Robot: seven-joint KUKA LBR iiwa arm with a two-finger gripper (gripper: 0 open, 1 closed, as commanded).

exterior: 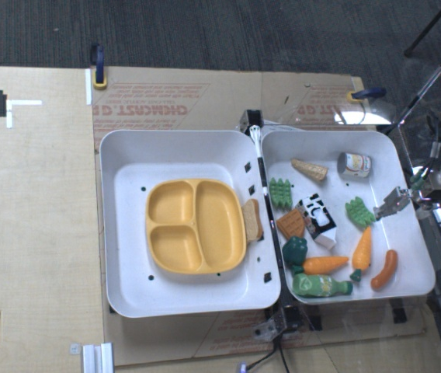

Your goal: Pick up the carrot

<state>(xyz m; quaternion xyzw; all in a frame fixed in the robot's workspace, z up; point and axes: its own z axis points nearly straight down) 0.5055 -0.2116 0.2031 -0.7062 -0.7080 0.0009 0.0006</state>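
The yellow plate (196,225) sits in the left bin (119,208). The carrot (362,248) lies untouched in the right bin (407,208), so nothing is done yet. The pincer (391,203) hovers near it; I cannot tell how open it is.

There are two orange carrots, both lying flat in the near part of the right bin (407,286). One carrot (362,249) is a tapered orange cone lying nearly along the near-far line, its thin tip toward the far side and a little to the right, its broad end nearer, ending at a small dark green stub. The other carrot (325,264) lies crosswise just to its left, its rounded tip pointing right toward the first one's broad end, its left end against a dark green leafy top.
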